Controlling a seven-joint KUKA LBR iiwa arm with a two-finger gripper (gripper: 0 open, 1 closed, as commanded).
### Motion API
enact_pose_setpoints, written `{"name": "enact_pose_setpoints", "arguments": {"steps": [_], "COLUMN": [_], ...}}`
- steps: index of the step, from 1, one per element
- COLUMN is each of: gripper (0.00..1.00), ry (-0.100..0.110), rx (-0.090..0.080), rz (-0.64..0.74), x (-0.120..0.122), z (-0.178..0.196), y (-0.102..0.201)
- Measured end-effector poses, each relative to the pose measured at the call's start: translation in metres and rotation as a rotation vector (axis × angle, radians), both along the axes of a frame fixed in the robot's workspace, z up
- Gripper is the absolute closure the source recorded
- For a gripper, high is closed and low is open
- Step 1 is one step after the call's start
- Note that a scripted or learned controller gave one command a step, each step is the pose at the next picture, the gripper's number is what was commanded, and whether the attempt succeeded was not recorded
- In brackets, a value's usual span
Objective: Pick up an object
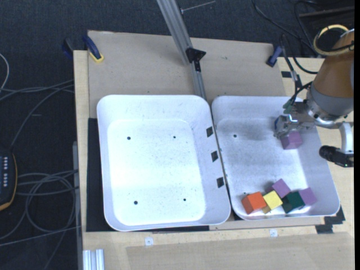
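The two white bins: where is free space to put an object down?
The left bin has a bare floor, wall to wall. In the right bin the middle is bare, between the gripper with a purple block and five blocks crowding the near wall.

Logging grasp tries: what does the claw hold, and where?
The claw seems to hold a purple block by its top, above the right bin; finger contact is unclear.

Gripper (288, 127) over the right bin (247, 151)

A pale purple block (292, 141) sits at its fingertips; orange (254, 202), yellow (272, 199), purple (280, 187), green (292, 201) blocks cluster well below it.
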State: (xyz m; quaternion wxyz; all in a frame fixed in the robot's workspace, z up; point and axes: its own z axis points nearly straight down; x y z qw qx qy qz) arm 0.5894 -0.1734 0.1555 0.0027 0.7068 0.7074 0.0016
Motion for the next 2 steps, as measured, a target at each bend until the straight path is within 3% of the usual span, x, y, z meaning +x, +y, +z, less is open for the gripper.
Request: {"name": "enact_pose_setpoints", "arguments": {"steps": [2], "gripper": [1.00], "ry": [-0.001], "rx": [0.000], "rz": [0.001], "x": [0.002], "z": [0.107], "y": [0.004]}}
